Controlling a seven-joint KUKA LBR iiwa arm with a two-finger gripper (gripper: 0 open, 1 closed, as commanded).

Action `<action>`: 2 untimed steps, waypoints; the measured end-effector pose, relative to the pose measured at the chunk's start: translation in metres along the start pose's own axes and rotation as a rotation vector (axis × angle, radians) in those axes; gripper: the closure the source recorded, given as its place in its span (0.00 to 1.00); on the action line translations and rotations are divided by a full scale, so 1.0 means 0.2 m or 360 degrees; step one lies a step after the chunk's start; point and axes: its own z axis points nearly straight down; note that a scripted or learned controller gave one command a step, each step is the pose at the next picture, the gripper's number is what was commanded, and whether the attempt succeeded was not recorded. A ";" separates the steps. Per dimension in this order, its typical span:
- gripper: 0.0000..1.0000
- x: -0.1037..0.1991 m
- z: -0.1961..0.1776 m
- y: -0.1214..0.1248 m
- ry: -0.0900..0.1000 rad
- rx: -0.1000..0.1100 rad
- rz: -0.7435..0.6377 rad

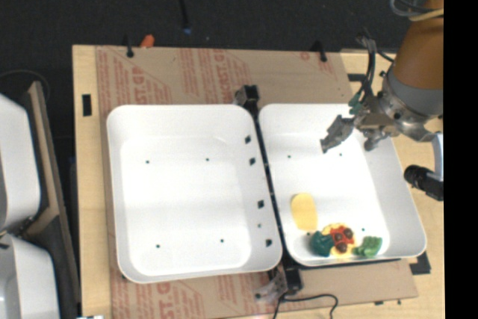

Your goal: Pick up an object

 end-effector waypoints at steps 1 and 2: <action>0.00 0.26 0.47 -0.23 0.0002 0.0014 -0.0005; 0.00 0.25 0.45 -0.22 0.0000 0.0000 0.0000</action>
